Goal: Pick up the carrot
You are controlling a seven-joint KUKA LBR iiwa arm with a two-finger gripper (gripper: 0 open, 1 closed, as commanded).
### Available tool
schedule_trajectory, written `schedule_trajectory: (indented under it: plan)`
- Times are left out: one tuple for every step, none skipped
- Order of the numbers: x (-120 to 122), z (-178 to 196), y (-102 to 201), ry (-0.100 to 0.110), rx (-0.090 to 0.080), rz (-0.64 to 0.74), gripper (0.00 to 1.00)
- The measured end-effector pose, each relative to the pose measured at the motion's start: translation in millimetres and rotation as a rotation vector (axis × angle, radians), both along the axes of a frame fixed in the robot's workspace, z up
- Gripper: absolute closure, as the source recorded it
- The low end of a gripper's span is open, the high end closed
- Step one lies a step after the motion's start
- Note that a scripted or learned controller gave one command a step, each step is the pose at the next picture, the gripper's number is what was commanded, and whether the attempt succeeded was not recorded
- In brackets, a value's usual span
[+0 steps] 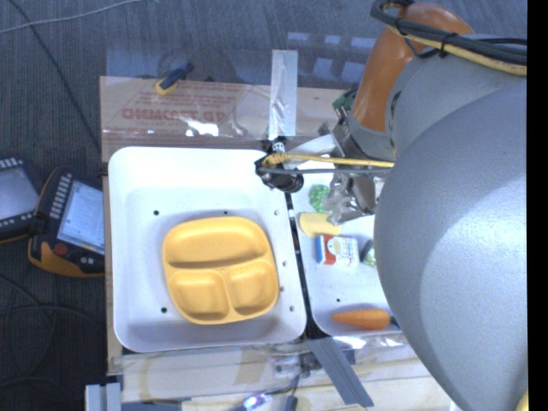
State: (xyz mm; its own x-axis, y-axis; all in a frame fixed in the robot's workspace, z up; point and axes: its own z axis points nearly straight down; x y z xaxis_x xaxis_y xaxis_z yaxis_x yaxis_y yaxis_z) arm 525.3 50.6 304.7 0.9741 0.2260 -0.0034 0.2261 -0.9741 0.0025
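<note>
Carrot (362,318) lies untouched in the right bin (321,302). I see the tool (342,202) hovering well apart, grip unclear.

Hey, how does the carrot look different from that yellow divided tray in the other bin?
The carrot is orange, while the yellow divided tray is yellow. The carrot is a small, slim stick lying near its bin's front edge; the tray is broad, flat, split into compartments, and takes up the middle of the left bin. The arm partly hides the carrot's right end; the tray is in full view. Both rest on a white bin floor.
</note>
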Motion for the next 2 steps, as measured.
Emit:
schedule_trajectory:
  plan:
    - [-25, -121, 73, 0.004, 0.000, 0.005, 1.00]
    - [-6, -28, 9, 0.001, -0.001, 0.047, 1.00]
